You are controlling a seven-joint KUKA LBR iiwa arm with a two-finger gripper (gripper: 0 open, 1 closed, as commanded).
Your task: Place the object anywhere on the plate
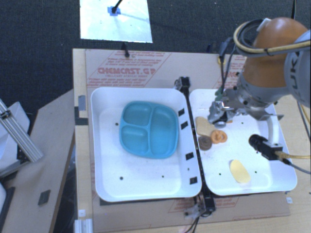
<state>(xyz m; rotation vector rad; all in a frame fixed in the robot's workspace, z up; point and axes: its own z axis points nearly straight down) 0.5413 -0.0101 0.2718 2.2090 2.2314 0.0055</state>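
claw (219,114) sits low in the right bin (277,178), under the grey wrist and orange band, close to the divider between the 2 bins. whether it is apart, together or clamped on anything cannot be told from this slant; the wrist body hides the tips.

things just below the claw, toward the near edge of the bench: a pale tan piece (204,126), a small brown round piece (204,142) and an orange ridged piece (218,137). all 3 lie in a tight cluster, touching or nearly so. the tan piece is nearest the claw, its long axis running roughly from the claw toward the near edge. a yellow oval piece (239,171) lies further off, below and slightly to the arm's side, well apart from the cluster.

blue plate (148,129), 3 compartments, lies in the left bin (104,178), away from the arm, across the divider from the claw.

judgement: nothing visibly held yet. the deciding relation is the cluster directly below the claw; the carry would then go sideways over the divider, away from the arm. risk: neighbours crowd a grasp.
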